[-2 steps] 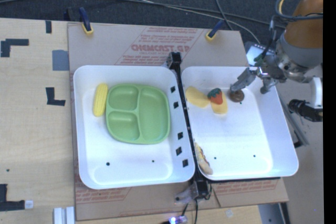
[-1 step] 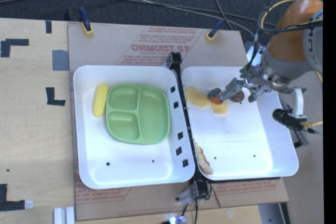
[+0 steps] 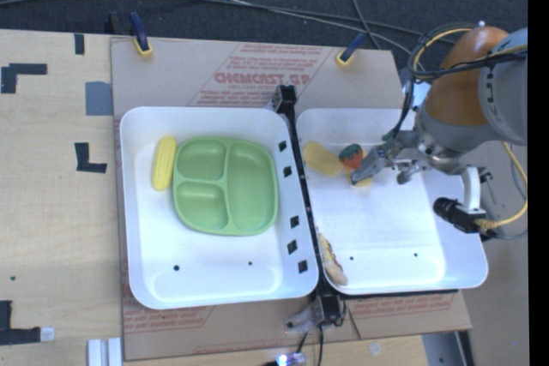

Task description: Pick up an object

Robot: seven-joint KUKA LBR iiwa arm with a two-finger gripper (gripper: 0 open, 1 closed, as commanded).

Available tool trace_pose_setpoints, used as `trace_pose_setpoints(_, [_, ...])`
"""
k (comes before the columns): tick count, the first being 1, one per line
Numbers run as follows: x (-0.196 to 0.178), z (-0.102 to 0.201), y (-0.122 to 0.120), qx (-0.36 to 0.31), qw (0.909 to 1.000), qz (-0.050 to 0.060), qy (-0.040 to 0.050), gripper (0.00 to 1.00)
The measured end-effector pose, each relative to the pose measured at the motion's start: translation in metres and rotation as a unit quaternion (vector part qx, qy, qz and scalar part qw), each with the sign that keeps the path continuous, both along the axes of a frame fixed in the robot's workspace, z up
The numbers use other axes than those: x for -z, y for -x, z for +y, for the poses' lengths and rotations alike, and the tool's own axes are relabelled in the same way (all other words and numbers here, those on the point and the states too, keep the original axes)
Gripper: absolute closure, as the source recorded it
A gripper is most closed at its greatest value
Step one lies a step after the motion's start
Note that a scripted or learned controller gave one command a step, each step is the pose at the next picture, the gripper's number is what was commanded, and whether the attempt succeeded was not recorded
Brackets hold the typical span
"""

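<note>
My gripper [image 3: 367, 168] reaches into the right bin [image 3: 390, 270] from the right and hangs low over its upper left part. Just left of its tip lies a small red, green and orange toy [image 3: 350, 154]. A pale yellow piece [image 3: 321, 159] rests further left, near the divider. A small yellowish bit shows right at the gripper's tip, and I cannot tell whether it is held. A tan, bread-like object [image 3: 331, 260] lies in the right bin's lower left corner.
The left bin [image 3: 206, 279] holds a green sectioned plate [image 3: 226, 184] and a yellow corn cob [image 3: 163, 163] beside it on the left. Black clips run along the divider [image 3: 296, 184] between the bins. Cables trail behind the bench.
</note>
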State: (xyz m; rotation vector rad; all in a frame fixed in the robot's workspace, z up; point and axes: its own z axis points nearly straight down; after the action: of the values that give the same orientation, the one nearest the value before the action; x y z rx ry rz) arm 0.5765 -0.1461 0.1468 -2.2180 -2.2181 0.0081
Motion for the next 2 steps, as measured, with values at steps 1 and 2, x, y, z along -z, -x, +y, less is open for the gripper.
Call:
trace_pose_setpoints(1, [0.049, -0.008, 0.002, 0.0, 1.0, 0.0, 0.0, 0.0])
trace_pose_setpoints(2, [0.036, -0.007, 0.0, -0.001, 1.0, -0.002, -0.0001, 1.0])
